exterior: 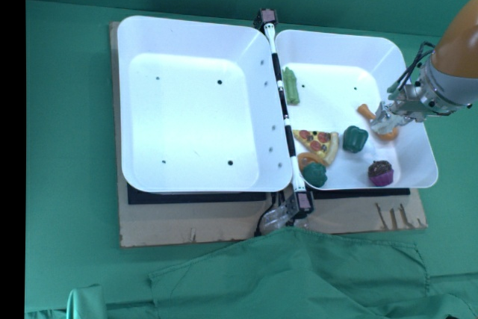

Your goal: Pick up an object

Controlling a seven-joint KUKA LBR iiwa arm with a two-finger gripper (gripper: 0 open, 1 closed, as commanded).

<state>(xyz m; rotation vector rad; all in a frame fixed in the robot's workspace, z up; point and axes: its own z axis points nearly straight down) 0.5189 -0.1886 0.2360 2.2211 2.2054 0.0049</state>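
Note:
The right bin (388,52) holds several toy foods. A green cucumber-like piece (290,85) lies by its left wall. A pizza slice (317,141) sits near the middle, with an orange piece (305,158) and a dark green pepper (315,175) just below it. Another green pepper (355,138) rests right of the pizza, and a purple cupcake (380,172) sits at the front right. An orange curved piece (370,121) lies by the right wall. My gripper (386,120) hangs right over that orange piece, close to the bin floor.
The left bin (149,41) lies beside the right one, joined by a black-and-white divider rail (280,97). Both rest on a cardboard sheet (194,231). Crumpled green cloth (299,273) covers the front of the bench.

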